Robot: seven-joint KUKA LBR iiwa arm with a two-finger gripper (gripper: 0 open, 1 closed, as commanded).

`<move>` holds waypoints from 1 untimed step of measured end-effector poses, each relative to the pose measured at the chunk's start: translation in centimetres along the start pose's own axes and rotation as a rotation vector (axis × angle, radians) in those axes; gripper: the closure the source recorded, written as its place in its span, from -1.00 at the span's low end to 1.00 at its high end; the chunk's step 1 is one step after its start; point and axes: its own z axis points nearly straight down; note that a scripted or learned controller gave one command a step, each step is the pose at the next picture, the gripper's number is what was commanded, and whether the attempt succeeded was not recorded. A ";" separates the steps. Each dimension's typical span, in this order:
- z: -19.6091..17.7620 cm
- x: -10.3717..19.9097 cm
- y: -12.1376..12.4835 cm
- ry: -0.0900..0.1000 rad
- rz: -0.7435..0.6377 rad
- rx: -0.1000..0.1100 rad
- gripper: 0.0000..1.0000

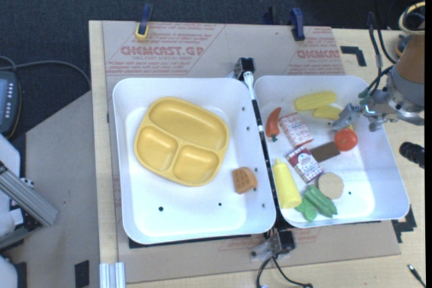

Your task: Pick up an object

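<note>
Reaching in from the right, the hand (352, 119) hangs low over the upper right part of the right bin (378, 202); whether it is open or closed I cannot tell, and nothing shows as gripped.

Just below the hand lies a red tomato (346, 139), close enough that touching or apart cannot be told. Left of the tomato a brown bar (325, 152) lies tilted. Above and left of the hand a yellow corn cob (314, 101) lies along the bin's top side, with a smaller yellow piece (327, 112) just under it.

Further left in the same bin are a red and white packet (296, 129) and, beside the dividing wall, a red chili pepper (272, 123). Below these a second red packet (304, 164) lies next to the brown bar. Near the bottom edge lie a round tan and white disc (331, 185), a green vegetable (314, 204) and a yellow bottle (286, 184), which lies along the dividing wall.

Across the divide, the left bin (135, 212) holds a yellow three-compartment plate (181, 141), its compartments bare, and a small orange-brown chunk (245, 179) near its lower right.

Both bins rest on the bench (101, 111), covered with printed cardboard, with a yellow clamp (143, 26) and a blue clamp (296, 23) on its far edge.
</note>
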 end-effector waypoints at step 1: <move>5.2 0.6 -1.0 0.001 0.000 0.002 -1.00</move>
